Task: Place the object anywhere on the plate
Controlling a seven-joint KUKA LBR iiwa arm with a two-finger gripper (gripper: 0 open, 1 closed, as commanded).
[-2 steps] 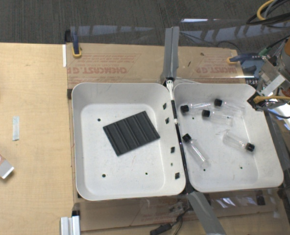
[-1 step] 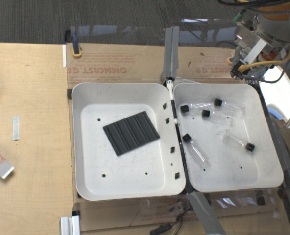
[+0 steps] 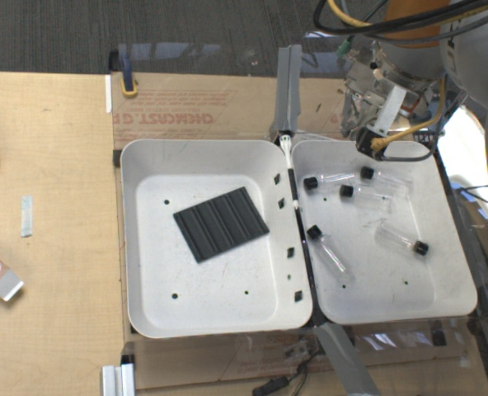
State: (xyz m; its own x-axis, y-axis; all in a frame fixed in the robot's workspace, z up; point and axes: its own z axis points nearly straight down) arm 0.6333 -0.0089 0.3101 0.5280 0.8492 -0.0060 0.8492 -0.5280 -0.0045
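gripper (image 3: 355,114) is hovering over the right bin's (image 3: 429,299) back edge, can't tell if it's open or holding anything. capped tubes (image 3: 328,252) are lying there, probably waiting for the plate (image 3: 221,223).

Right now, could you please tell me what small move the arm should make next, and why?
Probably lower the gripper toward the capped vial nearest it: it hovers over the right bin's far edge, nothing visibly held, while the ribbed plate in the left bin lies bare.
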